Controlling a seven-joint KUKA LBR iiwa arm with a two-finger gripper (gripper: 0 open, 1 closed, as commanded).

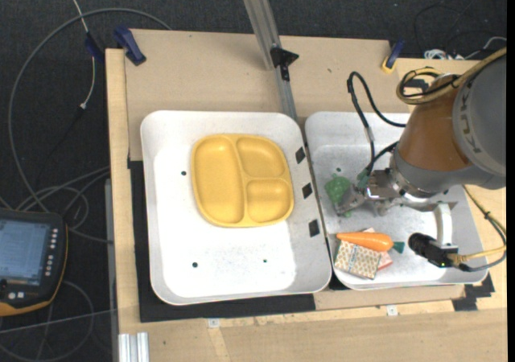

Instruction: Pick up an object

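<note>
End effector (354, 201) sits low in the right bin (338, 131), its metal tips just beside a small green object (338, 188); whether those tips are spread or pressed together cannot be told at this size, and nothing can be seen pinched between them. The green piece looks lumpy and soft-edged, perhaps a toy vegetable, lying close to the bin's left wall.

Nearer the front edge lies a smooth orange carrot-shaped toy (366, 240), tapered and glossy, touching a small patterned packet (358, 259) with a flat, crinkly look. A black cylindrical part (430, 249) hangs off the arm on the right.

Across the divide, the left bin (161, 215) carries a yellow divided plate (241, 179), hard plastic with three rounded compartments. Both bins are matte white with a speckled finish, resting on a pale wooden table (201, 63).

Risks, as a judgement: the green piece is small and irregular, so a closing grip could nudge it against the wall or squirt it sideways. The tips might also scrape the bin floor.
</note>
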